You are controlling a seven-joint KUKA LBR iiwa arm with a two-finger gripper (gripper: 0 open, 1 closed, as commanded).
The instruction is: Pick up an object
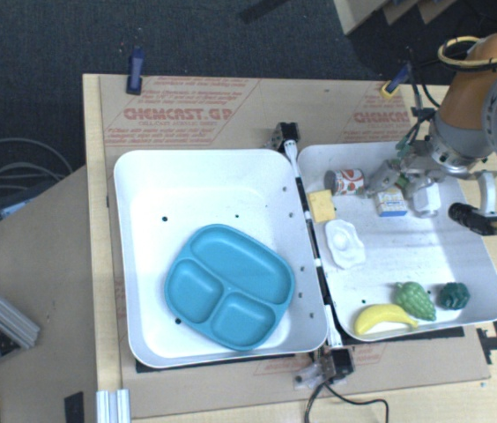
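My gripper (404, 181), finger state unreadable, hangs over the right bin's (486, 276) far end above a small blue-and-white carton (391, 204); red-white can (350, 181) beside, yellow block (321, 206), banana (382, 319) nearer front; left bin (143, 183): blue tray (228, 285).

A table on a dark blue carpet floor.
The light wooden table (231, 108) has red printed letters on its top. Grey cables (6, 179) lie in loops on the carpet (99, 16) at the left, near a metal rail (2, 311).
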